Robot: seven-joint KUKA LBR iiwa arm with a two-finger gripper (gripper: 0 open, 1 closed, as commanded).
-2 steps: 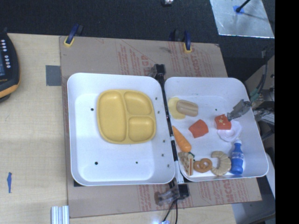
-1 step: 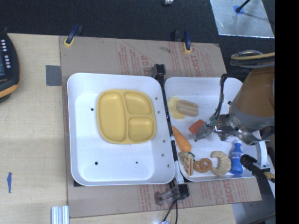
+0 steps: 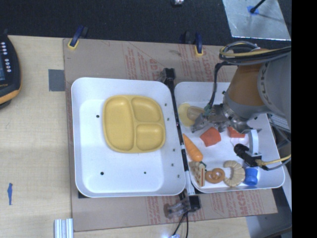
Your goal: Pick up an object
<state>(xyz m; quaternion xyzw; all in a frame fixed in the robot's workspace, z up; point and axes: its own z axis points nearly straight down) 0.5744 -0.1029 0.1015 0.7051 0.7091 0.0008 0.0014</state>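
Right now my gripper (image 3: 214,119) hangs low in the right bin (image 3: 277,182), just above the red block (image 3: 210,137); its opening I cannot tell. Probably best to centre over that block, clear of the carrot (image 3: 192,148), before closing.

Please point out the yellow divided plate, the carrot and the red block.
yellow divided plate (image 3: 132,123), camera view, on its central ridge.
carrot (image 3: 193,149), camera view, on its orange body.
red block (image 3: 210,136), camera view, on its top face.

The grey arm (image 3: 275,78) is extended in from the right, its orange band (image 3: 245,86) seen above the wrist. The gripper (image 3: 205,119) is lowered, pointing leftward.
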